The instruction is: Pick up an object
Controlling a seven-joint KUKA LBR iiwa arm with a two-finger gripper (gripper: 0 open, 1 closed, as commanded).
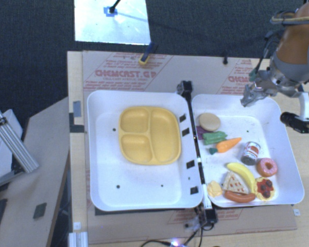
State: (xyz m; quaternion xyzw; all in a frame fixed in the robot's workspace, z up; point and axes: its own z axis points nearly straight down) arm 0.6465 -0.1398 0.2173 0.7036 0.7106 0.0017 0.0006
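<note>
1. Camera view: the hand (251, 95) hovers over the far rim of the right bin (286, 153); whether it is open or closed cannot be told.
2. Toy foods lie in this bin: carrot (228, 145), banana (242, 173), can (251, 153), donut (267, 166).
3. Left bin (100, 163) holds a yellow divided plate (148, 135).

2 white bins (100, 153), 1 yellow tray (148, 135), 1 banana (242, 173), 1 carrot (228, 145), 1 can (251, 152), 1 donut (268, 166)

Both bins (144, 202) smooth white plastic, slight sheen. Yellow tray (148, 136) matt plastic. Can (251, 153) below-left of jaws: paper label, metal top. Bench (118, 68) protective paper, printed red.
</note>
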